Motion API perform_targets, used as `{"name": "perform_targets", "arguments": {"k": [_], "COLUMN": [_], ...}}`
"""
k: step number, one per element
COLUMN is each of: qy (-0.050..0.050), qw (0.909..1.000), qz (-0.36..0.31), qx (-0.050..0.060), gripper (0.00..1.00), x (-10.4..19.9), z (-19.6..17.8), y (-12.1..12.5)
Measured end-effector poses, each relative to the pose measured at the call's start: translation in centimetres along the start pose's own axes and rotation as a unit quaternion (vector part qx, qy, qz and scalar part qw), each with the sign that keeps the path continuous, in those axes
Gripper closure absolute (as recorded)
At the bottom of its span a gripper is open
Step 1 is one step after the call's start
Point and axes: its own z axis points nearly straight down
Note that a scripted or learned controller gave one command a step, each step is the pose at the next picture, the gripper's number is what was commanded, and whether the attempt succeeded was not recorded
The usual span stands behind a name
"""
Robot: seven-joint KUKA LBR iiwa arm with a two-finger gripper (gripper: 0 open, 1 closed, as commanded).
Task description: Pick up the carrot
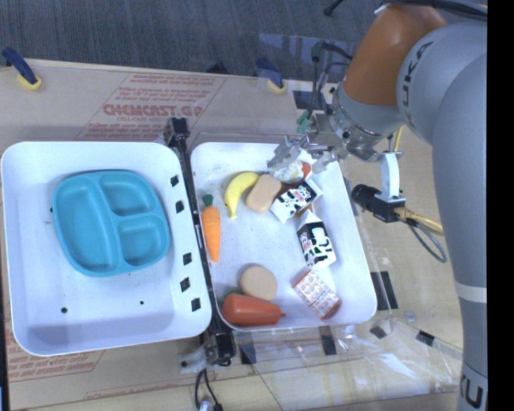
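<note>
Cardboard-topped bench with two white bins; approach step of a carrot pick.
Gripper, its grip state indiscernible, hovers over the right bin's far edge, apart from the carrot by the left wall; next it must travel left and descend. Left bin holds a blue divided plate; right holds banana, cartons.

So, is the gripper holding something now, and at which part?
Nothing is held. The gripper hovers near the bin's far edge, and the carrot lies apart from it.
</note>
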Motion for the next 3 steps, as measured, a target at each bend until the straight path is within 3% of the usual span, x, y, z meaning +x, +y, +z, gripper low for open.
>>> {"name": "perform_targets", "arguments": {"k": [1, 2, 3], "qy": [0.001, 0.000, 0.000], "qw": [0.9991, 0.9971, 0.9863], "qz": [0.043, 0.076, 0.165], "qx": [0.004, 0.000, -0.001], "gripper": [0.00, 0.00, 0.00], "x": [5.1, 4.9, 5.1], "z": [11.5, 13.4, 14.2], "y": [0.5, -1.6, -2.2]}}
